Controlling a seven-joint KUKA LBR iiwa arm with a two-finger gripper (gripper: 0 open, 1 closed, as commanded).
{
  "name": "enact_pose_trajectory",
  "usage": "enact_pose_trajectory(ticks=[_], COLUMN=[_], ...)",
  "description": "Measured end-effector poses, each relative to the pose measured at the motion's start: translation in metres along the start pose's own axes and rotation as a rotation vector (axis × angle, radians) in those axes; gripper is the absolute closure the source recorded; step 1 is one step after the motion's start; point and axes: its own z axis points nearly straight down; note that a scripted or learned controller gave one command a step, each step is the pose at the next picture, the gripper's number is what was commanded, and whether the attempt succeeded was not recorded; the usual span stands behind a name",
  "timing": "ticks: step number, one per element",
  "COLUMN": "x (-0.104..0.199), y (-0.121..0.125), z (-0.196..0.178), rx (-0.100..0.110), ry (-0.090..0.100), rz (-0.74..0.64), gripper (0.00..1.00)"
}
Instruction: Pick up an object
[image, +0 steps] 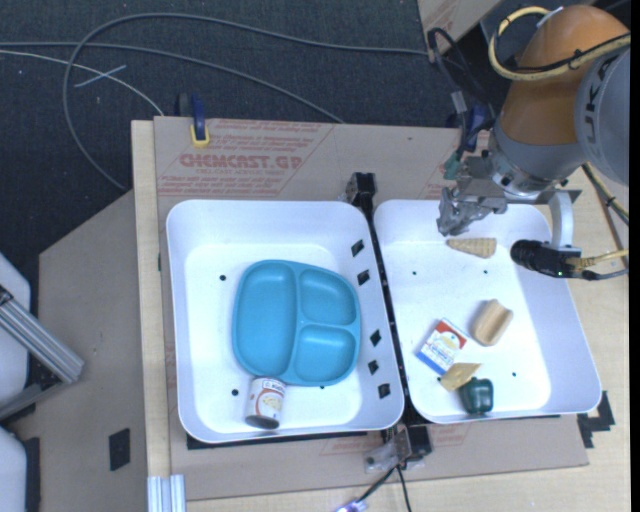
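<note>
Right, the gripper (458, 222) sits low over the far end of the right bin (570, 330), hanging from the grey arm (545, 110) with its orange band, which comes in from the right. Just beside the fingertips, on the bin floor, lies a pale waffle cone (472, 246), tapering to the left. Whether the fingers are parted or closed, I cannot tell from this angle; nothing is visibly caught between them, and the cone looks to be lying on the bin floor.

Further down the same bin, a tan bread-like block (491, 322) rests near the middle, with a small white, blue and red carton (441, 346) close on its left. Below those, a tan wedge (458, 376) touches a dark green pepper (478, 396) near the front rim.

Over in the left bin (190, 300), a blue divided plate (296, 322) takes up the middle, and a small can (264, 402) lies at its near edge, close to the front wall. Both bins sit on a cardboard sheet (240, 155) with red printing.
</note>
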Motion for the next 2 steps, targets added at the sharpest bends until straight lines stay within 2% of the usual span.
enact_pose_trajectory(ticks=[1,2], x=[0.055,0.111], y=[-0.011,-0.027], z=[-0.008,0.006], rx=[0.000,0.002], ry=[0.000,0.000], rz=[0.001,-0.001], gripper=[1.00,1.00])
